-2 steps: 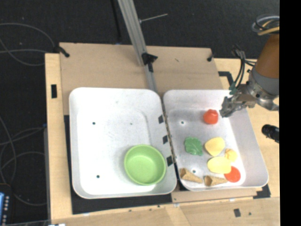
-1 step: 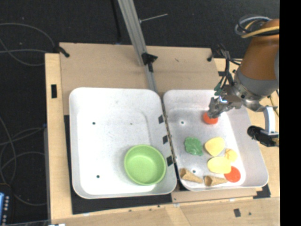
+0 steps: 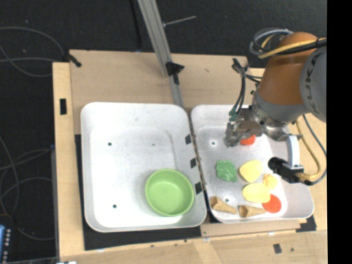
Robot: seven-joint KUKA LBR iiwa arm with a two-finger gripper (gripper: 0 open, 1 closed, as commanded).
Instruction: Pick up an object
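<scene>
Right now your jaws (image 3: 235, 138) sit low in the right bin (image 3: 204, 120), upper middle of the frame, just beside a small red-orange piece (image 3: 248, 141). You cannot tell whether they are parted or closed, nor whether anything is gripped, so the pick looks unfinished. Below lie a green leafy piece (image 3: 225, 170), yellow pieces (image 3: 251, 171) and tan wedges (image 3: 222, 205). The left bin (image 3: 110, 125) holds a green bowl (image 3: 169, 192). Both rest on a tan table (image 3: 121, 76) over dark floor (image 3: 44, 15).

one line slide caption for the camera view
Gripper low over a red piece in the right white bin; green bowl in the left.
</scene>
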